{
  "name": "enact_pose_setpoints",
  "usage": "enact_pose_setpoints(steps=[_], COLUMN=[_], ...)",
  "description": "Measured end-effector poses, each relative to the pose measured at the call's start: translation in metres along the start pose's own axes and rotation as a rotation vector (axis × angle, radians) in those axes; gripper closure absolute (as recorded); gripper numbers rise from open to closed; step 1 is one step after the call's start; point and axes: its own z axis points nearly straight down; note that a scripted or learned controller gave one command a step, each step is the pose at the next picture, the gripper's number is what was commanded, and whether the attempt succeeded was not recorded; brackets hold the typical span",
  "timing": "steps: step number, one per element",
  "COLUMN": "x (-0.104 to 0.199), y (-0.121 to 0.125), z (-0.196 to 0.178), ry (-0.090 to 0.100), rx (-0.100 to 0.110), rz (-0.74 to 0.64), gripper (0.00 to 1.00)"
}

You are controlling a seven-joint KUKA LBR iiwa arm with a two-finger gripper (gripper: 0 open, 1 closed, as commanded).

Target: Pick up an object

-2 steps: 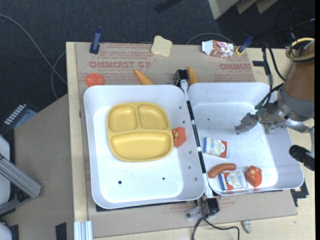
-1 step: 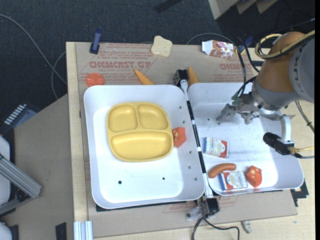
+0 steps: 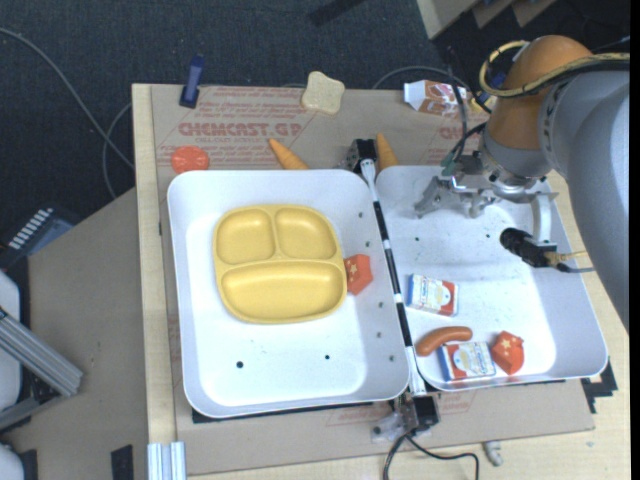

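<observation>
Currently: gripper (image 3: 455,196) hovers at right bin's (image 3: 570,308) far edge, fingers spread, holding nothing | candidates: carton (image 3: 432,294) mid-bin; sausage (image 3: 442,340), second carton (image 3: 467,360), red piece (image 3: 508,351) along near edge | judged: positioned before descent, pick not yet made.

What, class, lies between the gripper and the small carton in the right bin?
Nothing visible. The gripper hangs over the far part of the right bin, and bare white floor runs from there to the small carton. The sausage lies nearer the camera, beyond the carton.
</observation>
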Motion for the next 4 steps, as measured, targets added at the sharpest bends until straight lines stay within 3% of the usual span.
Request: enact_pose_setpoints(steps=[1,2,3,4], x=[-0.008,-0.080,-0.034,0.005], y=[-0.112,-0.076,0.001,-0.115], z=[-0.003,-0.084,-0.053,0.001], ry=[0.000,-0.003,0.000,0.001], rx=[0.001,-0.004,-0.002,0.002], rz=[0.003,0.002,0.000,0.002], gripper=[0.00,0.00,0.00,0.00])
